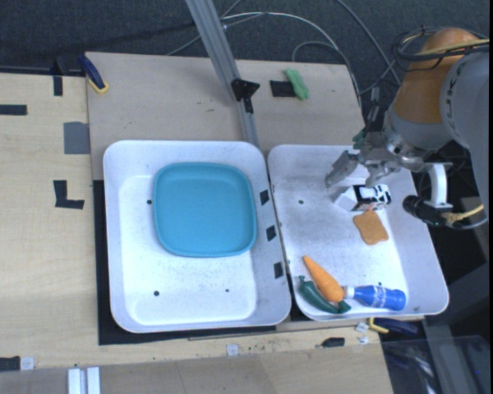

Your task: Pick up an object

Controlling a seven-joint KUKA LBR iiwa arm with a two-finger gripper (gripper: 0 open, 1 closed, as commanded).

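My gripper [359, 180] hangs over the upper part of the right bin [300, 220], its fingers spread open with nothing between them. Just below it a small black and white object [372, 194] lies on the bin floor. A flat orange-brown piece [370, 227] rests a little nearer the front. Along the front edge of the same bin lie an orange carrot [323, 279], a dark green piece [315, 299] and a blue and white tube [379, 296]. A teal square plate [204, 208] sits in the left bin [127, 245].
A slanted grey metal pole [222, 52] crosses the back of the bench above the bins. Behind the right bin cables loop, and a green marker [297, 84] lies on the bench. The arm's grey and orange body [435, 80] stands over the right bin's back right corner.
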